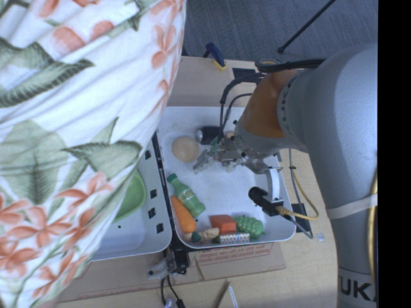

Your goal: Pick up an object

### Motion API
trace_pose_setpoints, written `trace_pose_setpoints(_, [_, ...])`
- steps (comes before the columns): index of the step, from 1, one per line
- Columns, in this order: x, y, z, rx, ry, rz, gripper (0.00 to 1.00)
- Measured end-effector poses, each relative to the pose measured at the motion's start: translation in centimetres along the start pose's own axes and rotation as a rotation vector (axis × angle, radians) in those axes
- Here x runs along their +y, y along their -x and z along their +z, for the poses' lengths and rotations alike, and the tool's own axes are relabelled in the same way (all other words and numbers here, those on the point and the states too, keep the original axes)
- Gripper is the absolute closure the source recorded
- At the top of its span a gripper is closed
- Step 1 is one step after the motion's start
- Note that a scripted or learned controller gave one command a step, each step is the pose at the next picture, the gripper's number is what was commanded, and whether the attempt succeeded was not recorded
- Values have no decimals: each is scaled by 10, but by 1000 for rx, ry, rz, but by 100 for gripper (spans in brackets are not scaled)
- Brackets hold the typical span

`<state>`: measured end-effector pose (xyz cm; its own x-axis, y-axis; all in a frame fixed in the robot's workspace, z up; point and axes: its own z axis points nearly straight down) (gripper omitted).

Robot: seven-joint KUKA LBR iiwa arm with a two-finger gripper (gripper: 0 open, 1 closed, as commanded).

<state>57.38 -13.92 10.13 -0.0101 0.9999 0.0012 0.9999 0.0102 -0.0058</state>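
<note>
at the near edge, a piece of cardboard (241, 256) is lying on the surface (302, 262) just under the right bin (282, 235). inside this bin, along its near wall, several objects are sitting close together: a green bumpy toy (249, 225), a red block (223, 222), an orange carrot (183, 215) and a green bottle (186, 196), which is lying tilted. a little further in, the tool (207, 160) is hanging over the bare white floor of the bin, its fingers spread apart and pinching nothing. a beige round object (185, 149) is resting just beside it, to the left, and a dark can (209, 134) is lying near the far wall. the grey arm (334, 127) with its orange band (266, 111) is reaching in from the right. the left bin (138, 239) is partly covered by a flowered cloth (70, 108) that is taking up the left side of the view. beyond the surface, grey carpet floor (270, 18) is showing.
</note>
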Motion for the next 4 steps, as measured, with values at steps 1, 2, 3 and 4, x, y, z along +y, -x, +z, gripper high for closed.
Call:
trace_pose_setpoints(1, [-4,-48,10,-2,3,3,0])
trace_pose_setpoints(2, [-98,-48,11,1,0,4,0])
trace_pose_setpoints(3, [-86,-13,10,0,3,5,0])
trace_pose_setpoints(4, [-97,-48,10,-3,5,4,0])
